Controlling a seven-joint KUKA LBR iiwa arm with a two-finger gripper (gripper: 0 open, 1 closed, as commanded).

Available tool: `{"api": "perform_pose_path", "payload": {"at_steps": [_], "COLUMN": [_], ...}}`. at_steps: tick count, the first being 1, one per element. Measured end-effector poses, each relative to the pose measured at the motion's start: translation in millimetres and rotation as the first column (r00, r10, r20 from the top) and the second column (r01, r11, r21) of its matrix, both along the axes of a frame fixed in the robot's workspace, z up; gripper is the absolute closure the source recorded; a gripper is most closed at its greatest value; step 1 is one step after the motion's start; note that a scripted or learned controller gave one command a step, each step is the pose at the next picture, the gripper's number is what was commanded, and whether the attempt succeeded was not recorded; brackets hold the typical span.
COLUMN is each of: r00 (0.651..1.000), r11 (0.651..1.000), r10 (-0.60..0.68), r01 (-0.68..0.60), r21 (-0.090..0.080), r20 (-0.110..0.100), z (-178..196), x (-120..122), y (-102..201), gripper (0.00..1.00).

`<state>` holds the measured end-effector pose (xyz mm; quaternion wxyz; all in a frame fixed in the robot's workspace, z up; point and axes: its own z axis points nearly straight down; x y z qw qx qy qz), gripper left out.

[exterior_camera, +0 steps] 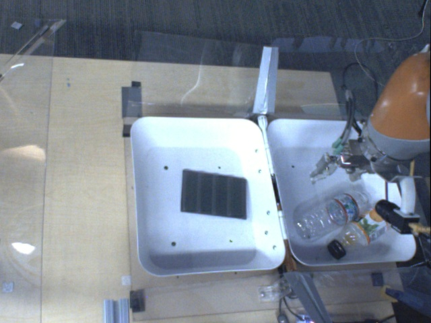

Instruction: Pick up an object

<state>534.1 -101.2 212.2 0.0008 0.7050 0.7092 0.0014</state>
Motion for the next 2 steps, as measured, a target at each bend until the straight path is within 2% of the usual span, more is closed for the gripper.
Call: {"api": "perform_pose_path", "payload": {"at_steps": [1,2], "r00": [0.996,0.996], "r11": [0.996,0.996], "r10": [-0.085,-0.089], "r01": [0.085,0.089], "r21": [-0.001,-0.001], "r20": [0.008,0.001], "z": [160,55], "x": [20,-31], "y": [23,-9], "gripper": [0.00,0.00]}}
